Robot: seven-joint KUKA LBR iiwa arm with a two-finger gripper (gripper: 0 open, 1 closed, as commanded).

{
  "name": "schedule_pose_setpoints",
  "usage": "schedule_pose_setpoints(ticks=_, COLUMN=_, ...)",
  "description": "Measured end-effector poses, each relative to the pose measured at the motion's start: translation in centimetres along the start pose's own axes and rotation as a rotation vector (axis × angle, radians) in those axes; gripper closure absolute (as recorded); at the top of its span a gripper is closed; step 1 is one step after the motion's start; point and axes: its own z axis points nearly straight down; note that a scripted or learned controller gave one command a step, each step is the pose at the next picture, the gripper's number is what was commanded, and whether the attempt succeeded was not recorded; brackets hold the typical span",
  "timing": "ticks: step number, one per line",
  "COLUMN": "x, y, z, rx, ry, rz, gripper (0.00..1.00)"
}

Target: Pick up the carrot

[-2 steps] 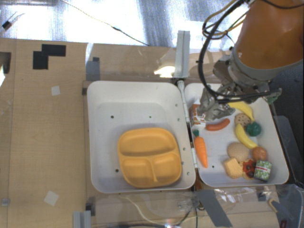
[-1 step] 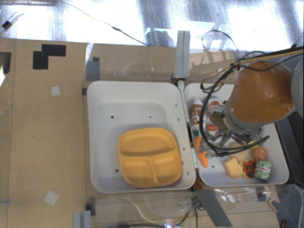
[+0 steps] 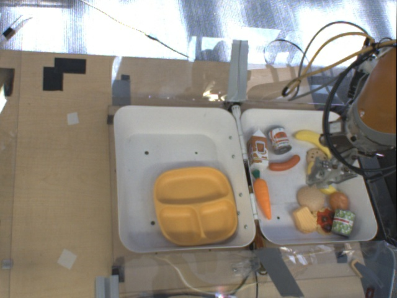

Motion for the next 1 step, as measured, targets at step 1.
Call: schedule_pose_setpoints(ticks=1, x=-6.74, y=1.39, z=10.46, rx=-0.015, ry=-0.002, rz=0.102, gripper=1.00)
